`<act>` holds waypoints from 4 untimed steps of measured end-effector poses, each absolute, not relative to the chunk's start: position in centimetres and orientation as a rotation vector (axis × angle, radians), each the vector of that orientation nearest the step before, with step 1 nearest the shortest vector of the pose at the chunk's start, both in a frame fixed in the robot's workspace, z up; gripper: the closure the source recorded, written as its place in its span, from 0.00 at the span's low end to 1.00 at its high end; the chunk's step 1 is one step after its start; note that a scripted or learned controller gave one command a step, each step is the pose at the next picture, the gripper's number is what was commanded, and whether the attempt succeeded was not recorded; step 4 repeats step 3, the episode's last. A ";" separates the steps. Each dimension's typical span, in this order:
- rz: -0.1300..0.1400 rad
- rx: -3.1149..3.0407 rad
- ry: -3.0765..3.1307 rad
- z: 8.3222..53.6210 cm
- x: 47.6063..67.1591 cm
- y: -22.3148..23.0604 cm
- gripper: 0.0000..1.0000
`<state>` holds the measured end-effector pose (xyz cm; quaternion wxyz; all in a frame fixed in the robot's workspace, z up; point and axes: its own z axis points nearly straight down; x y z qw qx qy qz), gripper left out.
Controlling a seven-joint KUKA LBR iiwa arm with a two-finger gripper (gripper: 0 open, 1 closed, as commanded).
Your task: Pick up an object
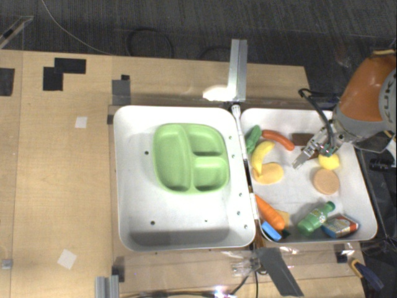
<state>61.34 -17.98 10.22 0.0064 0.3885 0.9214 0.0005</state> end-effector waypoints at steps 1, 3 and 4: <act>0.006 1.339 2.830 8.8 61.9 -9.7 0.00; 0.006 1.461 2.757 10.2 64.6 -9.2 1.00; 0.006 1.461 2.757 10.2 64.6 -9.2 1.00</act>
